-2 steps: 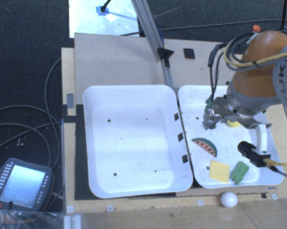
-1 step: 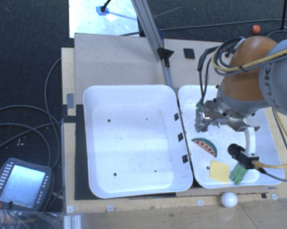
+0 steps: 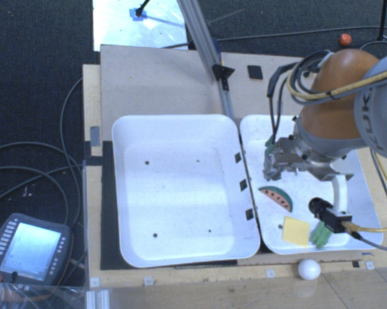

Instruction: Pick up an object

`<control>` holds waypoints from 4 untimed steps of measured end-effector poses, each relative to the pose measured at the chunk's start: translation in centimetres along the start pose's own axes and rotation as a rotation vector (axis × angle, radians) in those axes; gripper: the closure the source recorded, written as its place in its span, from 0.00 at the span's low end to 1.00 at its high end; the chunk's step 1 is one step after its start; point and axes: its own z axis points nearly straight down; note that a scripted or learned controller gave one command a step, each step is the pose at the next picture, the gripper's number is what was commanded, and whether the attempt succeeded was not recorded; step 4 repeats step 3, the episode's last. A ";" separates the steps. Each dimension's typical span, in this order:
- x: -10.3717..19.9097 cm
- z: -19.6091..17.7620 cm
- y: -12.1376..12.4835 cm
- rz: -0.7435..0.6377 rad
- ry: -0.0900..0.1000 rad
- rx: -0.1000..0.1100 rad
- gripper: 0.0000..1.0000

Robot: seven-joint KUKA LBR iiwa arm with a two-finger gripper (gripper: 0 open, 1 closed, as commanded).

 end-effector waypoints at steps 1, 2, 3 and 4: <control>-1.1 5.1 0.0 0.002 -0.001 0.004 1.00; -0.9 2.9 -1.6 0.001 0.000 0.000 1.00; -0.9 1.9 -1.5 0.001 0.000 -0.001 1.00; -0.9 1.9 -1.5 0.001 0.000 -0.001 1.00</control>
